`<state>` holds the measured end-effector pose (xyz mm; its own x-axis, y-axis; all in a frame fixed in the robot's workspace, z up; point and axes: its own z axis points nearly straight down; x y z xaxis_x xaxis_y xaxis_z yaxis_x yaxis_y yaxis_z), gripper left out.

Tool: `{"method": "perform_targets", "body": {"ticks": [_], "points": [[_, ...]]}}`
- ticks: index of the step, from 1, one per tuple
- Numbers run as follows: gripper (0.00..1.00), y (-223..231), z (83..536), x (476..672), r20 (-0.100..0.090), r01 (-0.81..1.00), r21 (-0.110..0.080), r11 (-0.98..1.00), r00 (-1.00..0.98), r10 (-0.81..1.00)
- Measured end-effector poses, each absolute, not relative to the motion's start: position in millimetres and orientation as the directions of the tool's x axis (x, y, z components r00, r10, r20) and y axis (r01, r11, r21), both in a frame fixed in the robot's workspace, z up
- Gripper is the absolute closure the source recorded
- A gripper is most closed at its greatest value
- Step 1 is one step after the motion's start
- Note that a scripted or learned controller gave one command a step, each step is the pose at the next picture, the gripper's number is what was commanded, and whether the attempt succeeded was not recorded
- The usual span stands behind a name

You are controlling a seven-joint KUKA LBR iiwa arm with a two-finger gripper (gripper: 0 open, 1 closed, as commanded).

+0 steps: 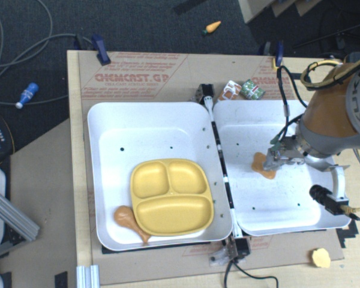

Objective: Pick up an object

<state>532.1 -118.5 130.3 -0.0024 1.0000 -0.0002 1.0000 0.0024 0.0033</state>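
The gripper (278, 158) sits on the orange toy (264, 165); grip state unclear, I cannot tell; an off-centre pinch could slip.

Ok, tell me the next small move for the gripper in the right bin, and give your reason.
Probably lower the gripper a little further onto the small orange object and close. It sits right at that piece on the right bin floor, but no grasp is visible, so lifting now would likely come up with nothing.

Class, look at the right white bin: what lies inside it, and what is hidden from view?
The right white bin holds a small orange-brown object, with the arm's tool at it. The tool covers the object's right part.
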Motion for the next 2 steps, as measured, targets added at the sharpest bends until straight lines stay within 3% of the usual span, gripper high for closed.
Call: {"method": "perform_targets", "body": {"ticks": [1,2], "points": [[0.0,-120,128,531.6,0.0,1.0,0.001,0.0,0.0,1.0],[0.0,-128,82,545.3,0.001,1.0,-0.004,0.0,0.0,1.0]]}}
